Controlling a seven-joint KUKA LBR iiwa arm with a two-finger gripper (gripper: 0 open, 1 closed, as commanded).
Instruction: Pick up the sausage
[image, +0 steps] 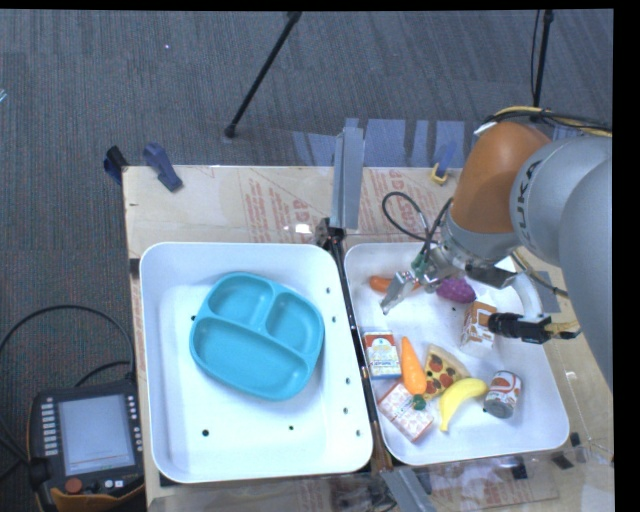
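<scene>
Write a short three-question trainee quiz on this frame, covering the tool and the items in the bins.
1. True or false: the blue divided plate lies in the left bin.
2. Which item lies nearest the tool? A) banana B) orange sausage C) can
3. Fill in: the carrot lies between the small carton and the ____ slice.

Key: 1 true. 2 B; it lies just left of the tool, in the right bin. 3 pizza.
</scene>
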